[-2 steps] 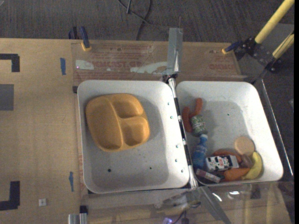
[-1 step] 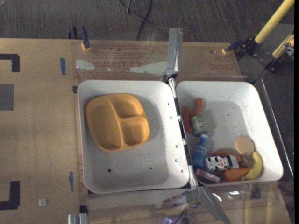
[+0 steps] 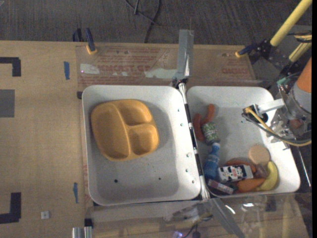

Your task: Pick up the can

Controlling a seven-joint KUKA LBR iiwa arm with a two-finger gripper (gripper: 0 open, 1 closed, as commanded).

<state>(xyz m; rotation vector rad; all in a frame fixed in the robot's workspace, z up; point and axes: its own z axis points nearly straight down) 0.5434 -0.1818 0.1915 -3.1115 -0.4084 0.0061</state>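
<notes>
The can (image 3: 210,132) is small and dark green with a pale label. It lies in the left part of the right bin (image 3: 233,95), beside two reddish sausages (image 3: 200,124). The arm's wrist and gripper (image 3: 288,127) hang over the bin's right rim, well to the right of the can and apart from it, with yellow and black cables looping around them.
A blue bottle (image 3: 212,160) lies just below the can. A small carton (image 3: 234,172), an orange carrot (image 3: 250,184), a banana (image 3: 270,176) and a tan disc (image 3: 259,154) crowd the bin's front right. The left bin (image 3: 143,182) holds a yellow divided plate (image 3: 125,129).
</notes>
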